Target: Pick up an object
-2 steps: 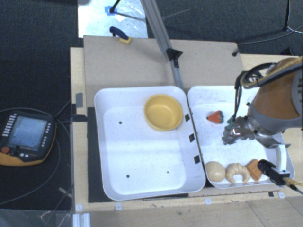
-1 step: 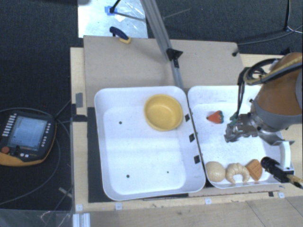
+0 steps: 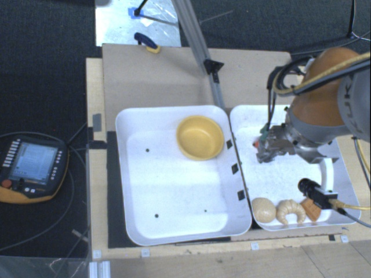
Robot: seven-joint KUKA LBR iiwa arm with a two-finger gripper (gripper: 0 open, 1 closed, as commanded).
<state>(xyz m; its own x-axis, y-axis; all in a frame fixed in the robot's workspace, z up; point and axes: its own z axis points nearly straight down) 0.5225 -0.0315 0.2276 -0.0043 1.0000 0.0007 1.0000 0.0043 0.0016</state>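
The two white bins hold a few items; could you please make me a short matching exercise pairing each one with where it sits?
Things:
1. yellow bowl
2. round bread roll
3. croissant
4. end effector

Places:
A. right bin, near edge, right of its round neighbour
B. left bin, far right corner
C. over the right bin's middle, towards its left side
D. right bin, near left corner

Pairs: 1-B, 2-D, 3-A, 4-C
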